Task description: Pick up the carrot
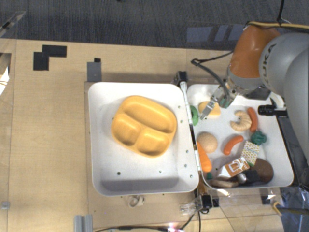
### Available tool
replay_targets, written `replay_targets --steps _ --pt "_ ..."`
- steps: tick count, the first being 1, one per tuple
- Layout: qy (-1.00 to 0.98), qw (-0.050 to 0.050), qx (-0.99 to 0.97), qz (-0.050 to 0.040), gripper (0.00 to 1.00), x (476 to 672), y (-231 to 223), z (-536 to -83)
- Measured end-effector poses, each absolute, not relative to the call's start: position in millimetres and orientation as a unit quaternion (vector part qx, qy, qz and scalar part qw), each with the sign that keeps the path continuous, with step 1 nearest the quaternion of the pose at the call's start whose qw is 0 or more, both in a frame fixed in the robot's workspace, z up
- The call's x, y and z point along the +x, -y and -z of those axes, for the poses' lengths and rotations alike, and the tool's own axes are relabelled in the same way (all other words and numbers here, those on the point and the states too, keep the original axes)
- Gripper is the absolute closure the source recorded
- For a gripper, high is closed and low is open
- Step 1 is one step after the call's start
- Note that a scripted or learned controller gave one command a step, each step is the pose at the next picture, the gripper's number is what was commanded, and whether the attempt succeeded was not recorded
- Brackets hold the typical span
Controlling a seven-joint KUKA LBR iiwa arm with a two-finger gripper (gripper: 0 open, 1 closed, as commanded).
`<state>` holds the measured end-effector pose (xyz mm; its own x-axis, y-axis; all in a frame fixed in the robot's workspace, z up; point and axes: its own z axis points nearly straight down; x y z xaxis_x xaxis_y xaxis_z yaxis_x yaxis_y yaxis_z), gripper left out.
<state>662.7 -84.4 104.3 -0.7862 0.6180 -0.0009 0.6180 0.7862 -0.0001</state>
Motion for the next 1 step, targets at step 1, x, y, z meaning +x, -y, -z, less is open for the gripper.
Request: replay_targets --steps 1 --pt "-0.945 0.005 0.328 -0.0006 0.00 640.5 84.7 -108.3"
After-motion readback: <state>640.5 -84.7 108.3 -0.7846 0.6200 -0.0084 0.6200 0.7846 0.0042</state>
